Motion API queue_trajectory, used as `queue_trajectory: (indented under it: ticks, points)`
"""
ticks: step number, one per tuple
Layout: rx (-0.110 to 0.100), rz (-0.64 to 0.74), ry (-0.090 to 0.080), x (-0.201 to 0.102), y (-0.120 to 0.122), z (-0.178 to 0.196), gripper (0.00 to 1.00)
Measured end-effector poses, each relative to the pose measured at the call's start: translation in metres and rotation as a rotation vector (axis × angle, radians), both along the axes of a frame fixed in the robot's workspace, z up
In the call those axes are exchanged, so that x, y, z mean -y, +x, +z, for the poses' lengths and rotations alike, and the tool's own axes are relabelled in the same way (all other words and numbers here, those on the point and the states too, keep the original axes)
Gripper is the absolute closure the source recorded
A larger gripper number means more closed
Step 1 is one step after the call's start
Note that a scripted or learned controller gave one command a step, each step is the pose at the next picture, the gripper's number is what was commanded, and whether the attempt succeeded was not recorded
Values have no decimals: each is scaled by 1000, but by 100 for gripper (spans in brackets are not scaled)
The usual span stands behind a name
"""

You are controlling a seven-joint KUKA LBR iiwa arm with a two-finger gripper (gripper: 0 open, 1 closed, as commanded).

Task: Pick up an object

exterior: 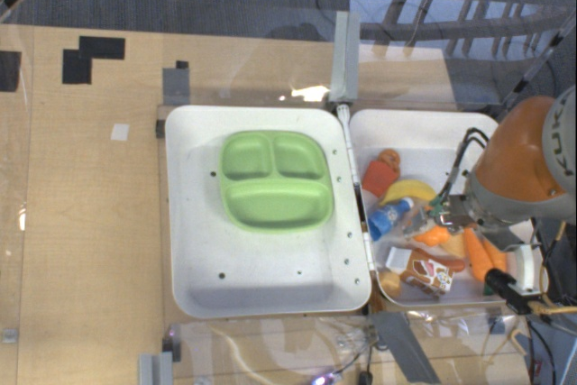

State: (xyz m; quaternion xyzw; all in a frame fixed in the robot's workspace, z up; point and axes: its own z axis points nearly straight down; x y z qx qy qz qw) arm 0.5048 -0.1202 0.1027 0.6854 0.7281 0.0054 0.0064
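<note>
My gripper (439, 214) hangs in the right bin (424, 126), at the middle right of the frame, and I cannot tell if it is wide, narrow or holding anything (the wrist covers it). The nearest things lie to its left: the blue bottle (390, 218) just beside it, with its long axis sloping up toward the right, and the yellow banana (410, 190) a little higher. The green tray (274, 179) sits well apart in the left bin (194, 221).
</note>
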Motion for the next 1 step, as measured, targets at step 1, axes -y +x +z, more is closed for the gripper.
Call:
queue_trajectory:
  ticks: [1]
  points:
    - [-12, 53, 1, -45, 76, 82, 100]
